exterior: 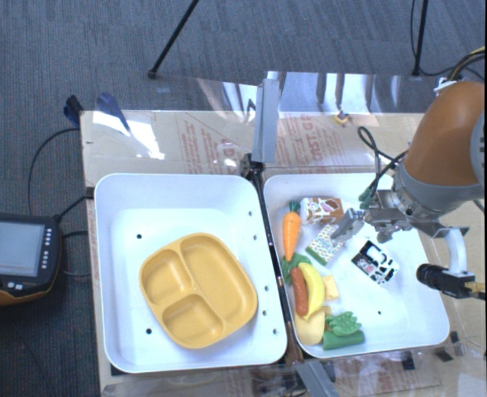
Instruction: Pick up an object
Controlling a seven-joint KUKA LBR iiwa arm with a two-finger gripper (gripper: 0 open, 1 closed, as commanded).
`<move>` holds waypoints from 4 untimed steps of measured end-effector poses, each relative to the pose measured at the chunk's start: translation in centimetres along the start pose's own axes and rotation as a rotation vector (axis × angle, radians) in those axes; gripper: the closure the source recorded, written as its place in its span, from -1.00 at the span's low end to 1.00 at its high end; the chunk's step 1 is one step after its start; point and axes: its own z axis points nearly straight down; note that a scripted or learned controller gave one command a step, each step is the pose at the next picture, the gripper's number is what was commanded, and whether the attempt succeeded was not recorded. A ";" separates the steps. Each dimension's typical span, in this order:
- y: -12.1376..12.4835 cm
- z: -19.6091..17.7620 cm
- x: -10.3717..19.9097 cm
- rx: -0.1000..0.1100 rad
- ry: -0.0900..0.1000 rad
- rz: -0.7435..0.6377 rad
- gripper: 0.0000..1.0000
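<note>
The right bin (417,325) holds several toy foods. An orange carrot (290,234) lies by the bin's left wall. To its right sit a brown snack packet (322,209) and a green-and-white patterned packet (325,246). Below them are a yellow banana (313,285), a red sausage (298,293), a pale yellow fruit (310,327) and a green leafy piece (343,330). A black-and-white box (375,263) lies mid-bin. My gripper (369,225) hangs open over the bin's upper middle, between the patterned packet and the black-and-white box, with nothing between its fingers.
In the left bin (119,213) lies a yellow divided plate (197,289). A metal post (265,126) stands behind the seam between the bins. A teach pendant (13,255) rests on the floor at the left. The arm's orange band (450,135) overhangs the right bin's far right corner.
</note>
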 end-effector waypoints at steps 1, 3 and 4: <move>1.3 12.7 1.3 -0.005 -0.002 -0.094 -1.00; 7.4 2.4 5.5 -0.012 -0.003 -0.121 1.00; 7.2 2.9 5.5 -0.002 -0.003 -0.120 -1.00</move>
